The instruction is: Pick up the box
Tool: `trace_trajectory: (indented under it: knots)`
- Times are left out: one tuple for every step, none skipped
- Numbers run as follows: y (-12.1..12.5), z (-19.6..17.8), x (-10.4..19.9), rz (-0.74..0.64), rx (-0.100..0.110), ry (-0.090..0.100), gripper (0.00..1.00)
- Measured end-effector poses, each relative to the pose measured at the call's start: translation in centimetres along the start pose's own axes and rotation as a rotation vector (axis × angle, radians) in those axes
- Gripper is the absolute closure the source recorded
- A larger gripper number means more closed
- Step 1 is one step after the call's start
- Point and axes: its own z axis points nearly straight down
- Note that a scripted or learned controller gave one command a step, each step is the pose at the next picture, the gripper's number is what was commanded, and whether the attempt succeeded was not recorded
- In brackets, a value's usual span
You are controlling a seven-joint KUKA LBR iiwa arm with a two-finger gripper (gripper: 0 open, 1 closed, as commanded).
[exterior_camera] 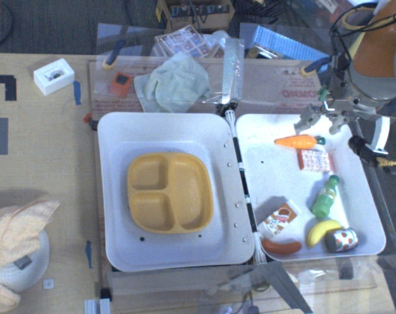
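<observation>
A small white and orange box [280, 219] lies tilted near the front left of the right bin [374, 222], just above a sausage [282, 246]. A flat red and white packet [314, 159] lies further back, under a carrot [296, 141]. My gripper [323, 121] hangs over the bin's far edge, just behind the carrot and well away from the box. Its fingers [307, 118] are spread open with nothing between them.
A green bottle [325, 197], a banana [322, 231] and a can [342, 239] sit at the right bin's front right. The left bin [112, 142] holds a yellow divided plate [170, 191]. A cloth [175, 82] and clutter lie behind the bins.
</observation>
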Motion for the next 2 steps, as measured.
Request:
trace_trajectory:
  knots:
    - [-2.5, 9.6, -4.5, -0.035, -0.014, -0.005, 0.00]
    - [-4.8, 10.8, -5.0, -0.044, -0.007, 0.005, 0.00]
